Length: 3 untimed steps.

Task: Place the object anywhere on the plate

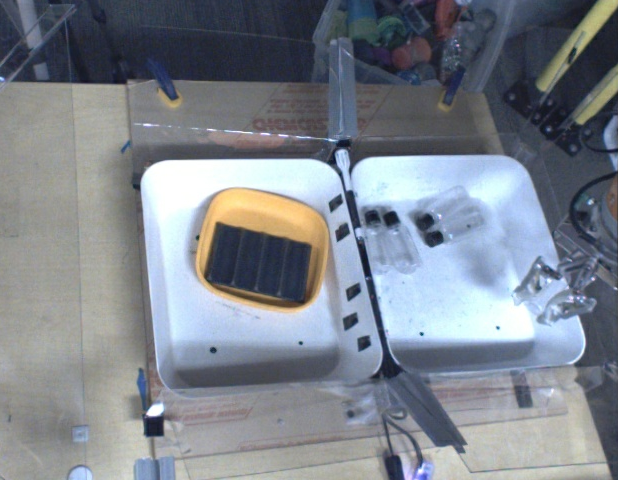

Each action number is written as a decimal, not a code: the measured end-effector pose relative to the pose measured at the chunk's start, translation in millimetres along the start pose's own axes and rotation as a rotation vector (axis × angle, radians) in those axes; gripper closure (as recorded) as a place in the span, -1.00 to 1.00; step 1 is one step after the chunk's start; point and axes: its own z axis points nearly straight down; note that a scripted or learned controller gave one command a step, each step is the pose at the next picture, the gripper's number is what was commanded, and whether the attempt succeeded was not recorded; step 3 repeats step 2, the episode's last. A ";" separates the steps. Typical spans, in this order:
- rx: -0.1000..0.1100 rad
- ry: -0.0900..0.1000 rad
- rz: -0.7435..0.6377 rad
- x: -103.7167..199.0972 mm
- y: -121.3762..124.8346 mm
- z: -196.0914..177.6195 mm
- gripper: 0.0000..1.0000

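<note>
**Dark block already on the yellow plate; arm out at the right rim**

Pale wooden worktop point(49, 268) fills the camera view, and you can see two shallow white bins set side by side on it, split by a divider point(356, 268) with dark markings along it. Behind them stands a clear tub of coloured toys point(409, 13), well clear of the work.

Look first at the left bin point(169, 358). You have a yellow plate point(214, 223) lying flat near its middle, and the dark ribbed block point(260, 262) lies squarely on it, inside the rim and touching nothing else. Judged from that, the placing looks done: the block lies flat on the plate.

Now the right bin point(469, 328). You will find clear plastic vials with dark caps point(419, 226) lying loose near the divider, well apart from the plate and no obstacle to it. At the bin's right rim sits the gripper point(552, 290), a pale, glinting shape with nothing visibly caught in it. Whether its jaws are spread or pressed together you cannot tell; the shape is too small and washed out.

Should you want the arm back over the plate, the divider is the one ridge in its way.
</note>
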 end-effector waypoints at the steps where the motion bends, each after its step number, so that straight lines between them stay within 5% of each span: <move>1: -0.001 0.001 -0.217 2.6 5.9 -1.4 1.00; 2: -0.002 0.000 -0.445 8.1 10.6 6.2 1.00; 3: -0.002 0.000 -0.445 8.1 10.6 6.2 1.00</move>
